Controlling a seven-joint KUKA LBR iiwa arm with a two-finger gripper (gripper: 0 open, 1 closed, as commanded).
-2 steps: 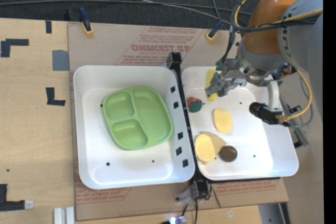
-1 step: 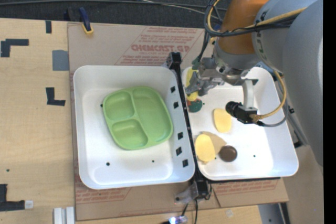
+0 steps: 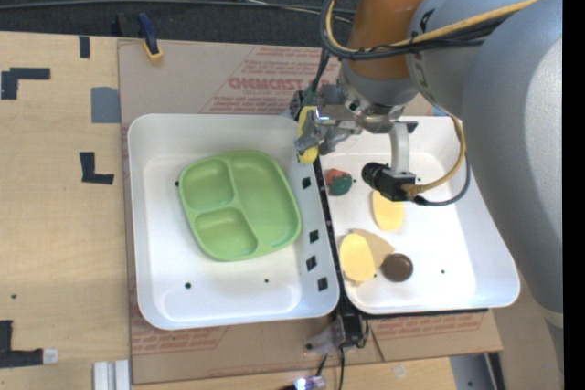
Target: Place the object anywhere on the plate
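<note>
Bench-top bins: gripper hangs over their divider, its grasp indeterminate; recommend a low release above green plate.

Green plate lies open from above; arm overhangs right bin at its far side.

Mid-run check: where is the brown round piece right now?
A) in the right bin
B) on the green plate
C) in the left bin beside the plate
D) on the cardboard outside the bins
A: the brown piece lies in the right bin beside a yellow piece, while the plate sits in the left bin.
</note>
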